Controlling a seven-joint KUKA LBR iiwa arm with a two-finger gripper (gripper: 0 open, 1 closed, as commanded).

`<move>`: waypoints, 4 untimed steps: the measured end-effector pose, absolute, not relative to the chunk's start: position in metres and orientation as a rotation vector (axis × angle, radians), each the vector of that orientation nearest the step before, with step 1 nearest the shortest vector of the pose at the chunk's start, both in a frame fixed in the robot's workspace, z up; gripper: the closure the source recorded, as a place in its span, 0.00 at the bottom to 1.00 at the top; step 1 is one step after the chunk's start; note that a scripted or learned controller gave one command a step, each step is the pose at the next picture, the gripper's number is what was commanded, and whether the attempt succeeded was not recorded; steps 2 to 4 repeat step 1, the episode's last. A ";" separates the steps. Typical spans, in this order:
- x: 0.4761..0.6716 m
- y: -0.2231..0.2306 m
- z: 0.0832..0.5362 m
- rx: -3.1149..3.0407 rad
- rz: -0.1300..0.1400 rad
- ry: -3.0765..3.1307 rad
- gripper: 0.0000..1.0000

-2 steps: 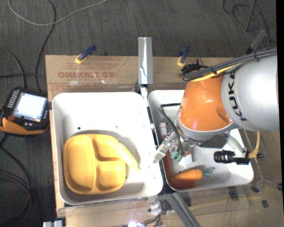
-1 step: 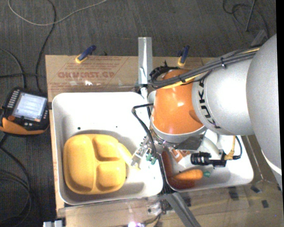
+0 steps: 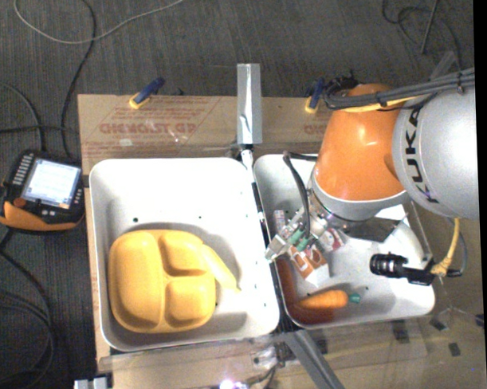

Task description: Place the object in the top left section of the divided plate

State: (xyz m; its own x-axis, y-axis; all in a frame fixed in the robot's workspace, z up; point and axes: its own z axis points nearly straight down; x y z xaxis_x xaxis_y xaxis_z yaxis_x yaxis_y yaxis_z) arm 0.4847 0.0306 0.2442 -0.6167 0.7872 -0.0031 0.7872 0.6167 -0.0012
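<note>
A yellow divided plate [image 3: 161, 279] with three sections lies in the left bin [image 3: 115, 182], toward its front left. My gripper [image 3: 291, 242] is low over the left part of the right bin [image 3: 407, 304], under the orange wrist band. Just below the gripper there is a small orange and white thing [image 3: 307, 263]; I cannot tell whether it is held. An orange carrot [image 3: 322, 300] lies near the right bin's front wall, with a small teal piece [image 3: 355, 296] at its right end. A dark red, long thing [image 3: 285, 281] lies along that bin's left wall.
A yellow curved piece [image 3: 224, 270] rests against the plate's right edge in the left bin. A metal rail [image 3: 248, 102] stands behind the wall between the bins. A handheld controller [image 3: 42, 191] lies left of the bench.
</note>
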 end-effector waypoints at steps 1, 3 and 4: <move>0.483 0.117 0.187 1.559 -0.006 2.730 1.00; 0.483 0.117 0.187 1.559 -0.006 2.730 1.00; 0.483 0.117 0.187 1.559 -0.006 2.730 1.00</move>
